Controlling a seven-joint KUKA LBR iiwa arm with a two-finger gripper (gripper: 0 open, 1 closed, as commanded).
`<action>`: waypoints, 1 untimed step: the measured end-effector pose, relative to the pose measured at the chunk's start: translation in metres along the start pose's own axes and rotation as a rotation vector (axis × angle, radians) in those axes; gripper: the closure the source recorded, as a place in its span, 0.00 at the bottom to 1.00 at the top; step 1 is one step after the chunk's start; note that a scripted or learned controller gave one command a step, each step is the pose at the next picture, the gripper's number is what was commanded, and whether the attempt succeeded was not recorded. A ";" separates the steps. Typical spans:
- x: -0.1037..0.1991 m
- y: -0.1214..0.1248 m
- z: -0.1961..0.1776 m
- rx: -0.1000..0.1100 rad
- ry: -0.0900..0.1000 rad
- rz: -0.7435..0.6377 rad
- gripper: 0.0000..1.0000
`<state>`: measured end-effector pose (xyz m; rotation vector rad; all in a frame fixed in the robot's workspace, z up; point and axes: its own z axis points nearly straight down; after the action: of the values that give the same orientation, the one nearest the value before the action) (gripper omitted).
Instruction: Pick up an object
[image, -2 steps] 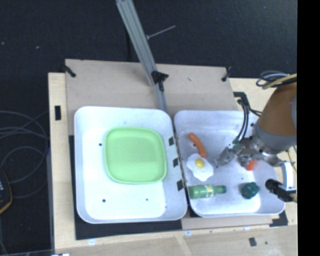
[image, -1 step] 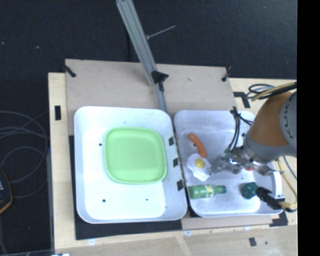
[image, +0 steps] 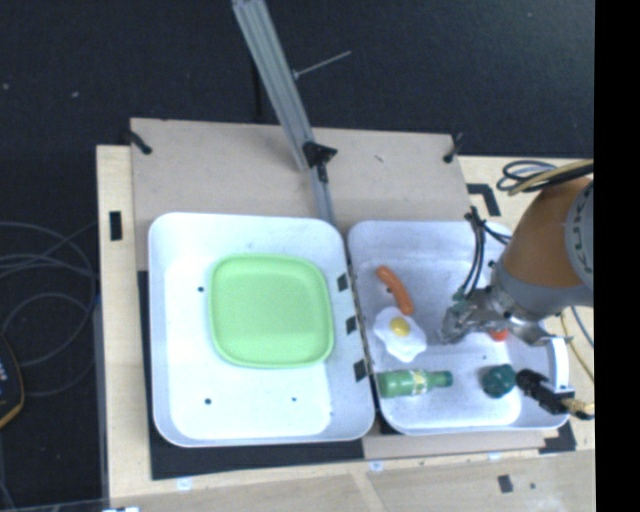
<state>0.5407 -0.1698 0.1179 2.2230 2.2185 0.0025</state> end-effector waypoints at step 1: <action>-0.011 0.004 -0.051 -0.003 -0.002 -0.001 1.00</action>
<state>0.5447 -0.1805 0.1687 2.2195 2.2169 0.0040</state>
